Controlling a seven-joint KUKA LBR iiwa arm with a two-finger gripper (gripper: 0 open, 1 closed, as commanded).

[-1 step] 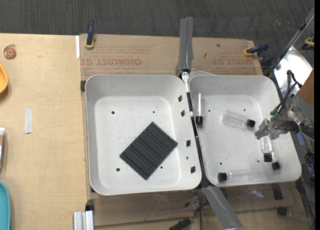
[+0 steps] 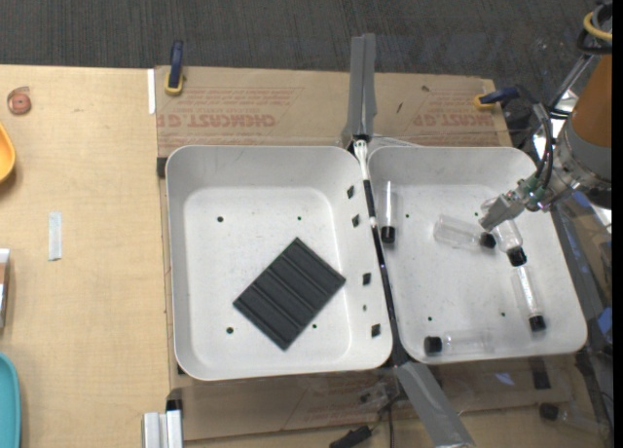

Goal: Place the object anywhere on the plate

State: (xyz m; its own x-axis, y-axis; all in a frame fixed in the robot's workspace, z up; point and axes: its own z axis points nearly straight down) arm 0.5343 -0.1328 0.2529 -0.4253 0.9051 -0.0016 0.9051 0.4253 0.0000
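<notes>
Two white bins (image 2: 185, 242) lay side by side; the dark ribbed plate (image 2: 289, 293) sat in the left one. In the right one, clear black-capped tubes (image 2: 522, 285) lay scattered: light, slippery, probably brittle, best pinched mid-body. The gripper (image 2: 502, 212) hovered by one; I could not tell its jaw state.

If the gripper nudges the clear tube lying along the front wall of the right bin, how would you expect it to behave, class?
The clear tube looks round and smooth, so it would probably roll or slide along the right bin. Its see-through body suggests thin plastic, likely light. The dark cap at one end might make it swing rather than travel straight.
</notes>
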